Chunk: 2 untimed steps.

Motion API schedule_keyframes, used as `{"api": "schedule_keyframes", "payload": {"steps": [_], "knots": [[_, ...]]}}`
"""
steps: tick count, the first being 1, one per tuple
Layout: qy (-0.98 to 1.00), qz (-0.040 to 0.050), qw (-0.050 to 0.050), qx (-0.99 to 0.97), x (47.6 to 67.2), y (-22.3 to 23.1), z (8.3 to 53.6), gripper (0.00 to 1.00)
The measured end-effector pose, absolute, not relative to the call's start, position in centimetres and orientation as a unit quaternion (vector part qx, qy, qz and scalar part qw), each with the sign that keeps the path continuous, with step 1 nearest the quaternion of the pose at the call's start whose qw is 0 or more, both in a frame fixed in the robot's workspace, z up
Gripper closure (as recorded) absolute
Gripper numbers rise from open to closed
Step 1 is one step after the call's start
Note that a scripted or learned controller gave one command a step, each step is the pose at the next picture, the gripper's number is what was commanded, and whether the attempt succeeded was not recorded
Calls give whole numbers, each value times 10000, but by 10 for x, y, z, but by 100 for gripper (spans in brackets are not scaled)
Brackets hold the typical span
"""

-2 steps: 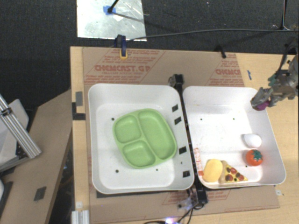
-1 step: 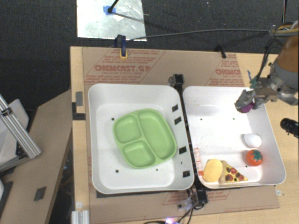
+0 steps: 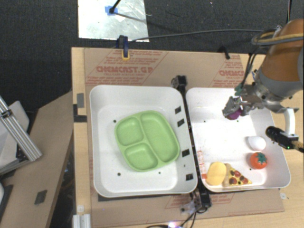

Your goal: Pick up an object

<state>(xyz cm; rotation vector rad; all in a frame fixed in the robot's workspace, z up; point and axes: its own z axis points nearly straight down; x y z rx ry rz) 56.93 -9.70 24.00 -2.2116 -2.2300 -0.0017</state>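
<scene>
Left bin point(image 3: 102, 127): holds a green divided tray point(image 3: 147, 140), sitting mid-bin.
Right bin point(image 3: 213, 137): yellow piece point(image 3: 216, 173) and pizza slice point(image 3: 236, 177) at the near edge, white egg point(image 3: 255, 142), orange tomato point(image 3: 258, 160).
Gripper point(image 3: 233, 111): over the right bin's far part, fingers clamped on a purple object point(image 3: 232, 113).

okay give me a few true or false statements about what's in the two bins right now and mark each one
1. The green divided plate lies in the left bin. True.
2. The white egg sits on the green plate. False: it lies in the right bin, above the tomato.
3. The pizza slice lies beside the yellow item. True.
4. The gripper is above the left bin. False: it is over the right bin, at a purple object.
</scene>
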Motion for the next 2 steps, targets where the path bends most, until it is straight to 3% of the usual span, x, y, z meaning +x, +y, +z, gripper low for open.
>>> {"api": "schedule_keyframes", "payload": {"steps": [2], "knots": [[-7106, -9, 3, -7036, 563, 10, 246, 100]]}}
